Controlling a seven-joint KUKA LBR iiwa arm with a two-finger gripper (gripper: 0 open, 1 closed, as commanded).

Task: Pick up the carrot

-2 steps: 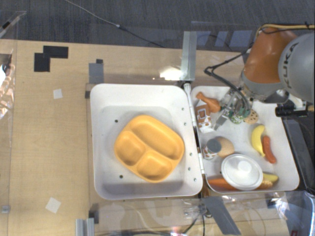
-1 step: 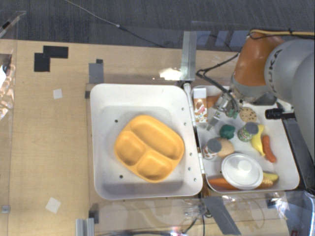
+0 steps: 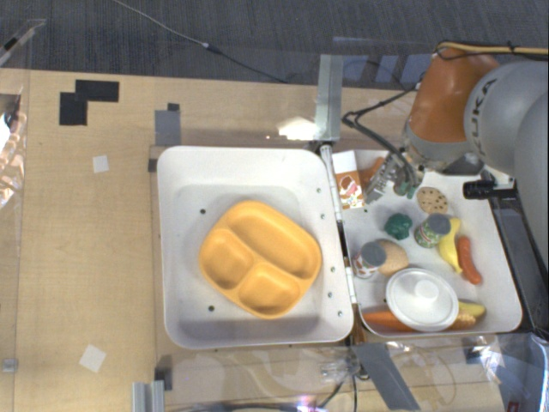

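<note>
The carrot (image 3: 383,320) lies flat along the near edge of the right bin (image 3: 506,273). It is orange, and its right part is hidden under a white bowl (image 3: 422,297). My gripper (image 3: 390,181) hangs over the bin's far left corner, well away from the carrot. It points down beside a small printed box (image 3: 347,189). Nothing is visibly held in it. The grey arm with its orange band (image 3: 446,101) comes in from the upper right.
The right bin is crowded: a cookie (image 3: 431,200), a dark green piece (image 3: 397,226), a small can (image 3: 371,258), a banana (image 3: 448,245) and a red sausage (image 3: 468,260). The left bin (image 3: 180,230) holds a yellow divided plate (image 3: 257,256).
</note>
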